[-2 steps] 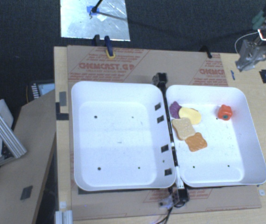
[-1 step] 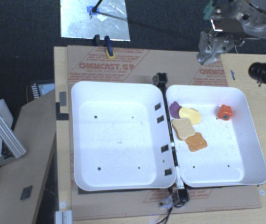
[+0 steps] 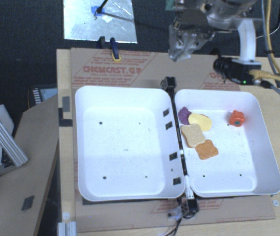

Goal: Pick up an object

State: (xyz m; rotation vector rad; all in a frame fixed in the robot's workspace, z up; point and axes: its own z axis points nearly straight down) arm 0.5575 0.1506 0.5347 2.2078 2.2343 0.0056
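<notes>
The hand [image 3: 182, 50] hangs at upper centre, above the counter [image 3: 130, 65], nothing in it; I cannot tell its grip. The pieces bunch at the right bin's [image 3: 265, 146] left wall: toast slice [image 3: 193, 134] touching yellow piece [image 3: 200, 121] — a descent might nudge neighbours or clip the wall.

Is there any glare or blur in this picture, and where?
Camera view: the foil sheet behind the bench glares bright; the gripper up top looks soft and blurred; the right bin is evenly lit, and the orange toy casts little shadow.

Pincer [image 3: 182, 53] hangs at the top, pointing down.
</notes>
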